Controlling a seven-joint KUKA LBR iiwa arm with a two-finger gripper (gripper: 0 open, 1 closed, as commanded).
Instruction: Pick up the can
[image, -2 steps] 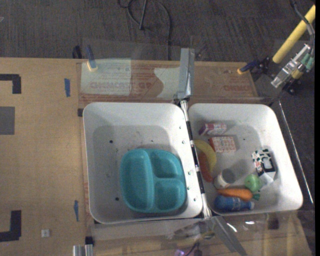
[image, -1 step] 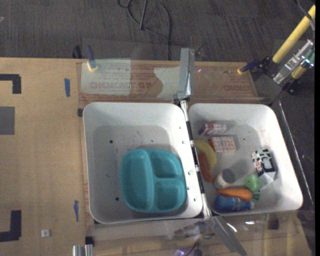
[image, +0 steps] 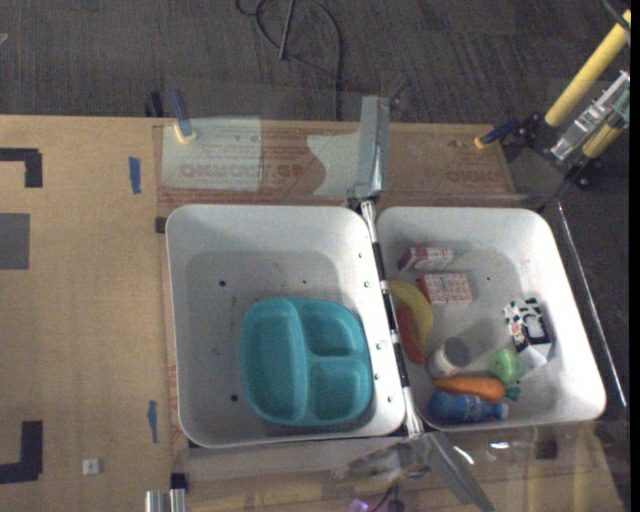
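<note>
1. Left bin (image: 200, 240): teal divided plate (image: 304, 361) lying flat, toward the near right corner.
2. Right bin (image: 560, 270), along its left wall: banana (image: 413, 312).
3. Just right of the banana: two red-and-white boxes (image: 447, 289), one behind the other.
4. Can (image: 452, 356) in the right bin, near the front, on its side with its grey end up; banana's tip at its left, green fruit (image: 507, 365) at its right, carrot (image: 470, 387) just in front.
5. Nearest the front edge: blue bottle (image: 465, 407), lying down.
6. Gripper: cannot tell how open, or holding what.
</note>
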